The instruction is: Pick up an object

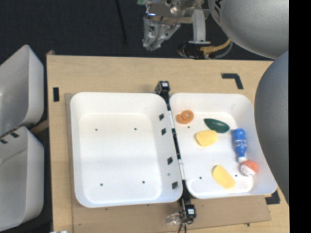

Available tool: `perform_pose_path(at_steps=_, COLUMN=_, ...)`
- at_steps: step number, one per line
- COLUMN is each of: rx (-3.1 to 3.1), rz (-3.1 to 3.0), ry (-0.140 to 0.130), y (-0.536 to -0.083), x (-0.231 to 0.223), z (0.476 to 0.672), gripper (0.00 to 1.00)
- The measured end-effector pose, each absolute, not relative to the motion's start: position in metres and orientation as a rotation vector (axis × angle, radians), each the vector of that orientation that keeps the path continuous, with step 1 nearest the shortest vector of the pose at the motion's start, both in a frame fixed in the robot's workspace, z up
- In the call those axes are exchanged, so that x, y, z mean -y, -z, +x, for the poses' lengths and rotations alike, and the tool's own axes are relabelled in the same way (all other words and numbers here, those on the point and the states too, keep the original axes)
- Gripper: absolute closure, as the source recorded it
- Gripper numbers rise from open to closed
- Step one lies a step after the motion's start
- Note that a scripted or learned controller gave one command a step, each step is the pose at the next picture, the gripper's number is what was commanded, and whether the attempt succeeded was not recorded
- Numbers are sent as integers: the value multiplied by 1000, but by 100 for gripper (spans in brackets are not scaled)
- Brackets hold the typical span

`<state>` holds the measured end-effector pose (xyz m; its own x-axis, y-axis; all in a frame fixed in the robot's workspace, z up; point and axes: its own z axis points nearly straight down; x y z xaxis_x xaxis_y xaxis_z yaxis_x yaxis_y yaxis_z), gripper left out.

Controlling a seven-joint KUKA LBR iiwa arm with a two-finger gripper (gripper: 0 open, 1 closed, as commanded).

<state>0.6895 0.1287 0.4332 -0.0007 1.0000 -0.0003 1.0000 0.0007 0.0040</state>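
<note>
White plastic forms the two shallow bins on the worktop [58,130]. The left bin [116,193] is bare; the right bin [204,191] carries the objects. An orange disc [184,116] is seen near its far left corner, a dark green piece [216,125] beside it, a yellow piece [206,138] near the middle, a blue bottle [239,143] along the right wall, a red and white ball [249,168] at its near end, and a second yellow piece [223,176] toward the near edge. The gripper [156,35] is held beyond the worktop's far edge; whether it is open cannot be told. The middle yellow piece is judged light, smooth and perhaps slippery, and is best taken across its narrow width.
</note>
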Motion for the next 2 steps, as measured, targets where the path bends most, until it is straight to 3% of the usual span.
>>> perform_pose_path(at_steps=1, rx=-2219, rz=2209, ry=-20, y=-560, x=-121, z=689, gripper=100)
perform_pose_path(at_steps=2, rx=-2209, rz=2229, ry=2, y=-551, x=-6, z=689, gripper=100)
